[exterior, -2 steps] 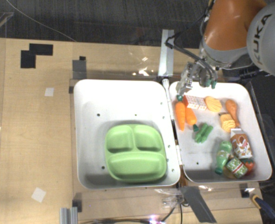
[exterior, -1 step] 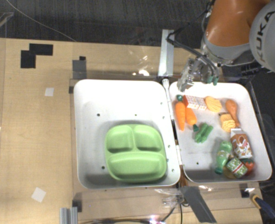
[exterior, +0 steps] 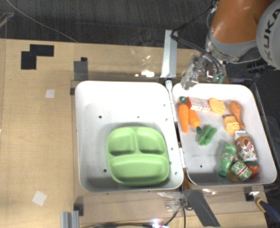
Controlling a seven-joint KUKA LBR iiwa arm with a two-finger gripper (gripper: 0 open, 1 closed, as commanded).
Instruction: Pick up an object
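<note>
I can't read the jaws [exterior: 202,73] from here: they sit at upper right of frame over the far rim of the right bin [exterior: 261,122], w/ wires and shiny bits cluttering them, so open or closed I cannot tell, and nothing shows between them. The arm [exterior: 244,18] is cut off by the top and right frame edges; only the orange band and grey wrist housing are seen, tilted down-left toward the bin's upper left corner.

Right bin contents, approx: two carrots [exterior: 188,118] side by side near the bin's left wall, a red-and-white packet [exterior: 199,104] just above them, a green veg [exterior: 206,135] just to their right, possibly a pepper or bean bundle, too small to say. Upper right of that bin: bread-like pieces [exterior: 224,114] and a drumstick-like item [exterior: 236,110]. Lower right corner: a printed carton [exterior: 246,148], a green bottle [exterior: 227,158] and a jumble [exterior: 242,171] overlapping each other, hard to separate.

Left bin [exterior: 88,103] holds a green divided tray [exterior: 138,155], lower centre. Table [exterior: 31,141] at left carries black markers and pale squares.
</note>
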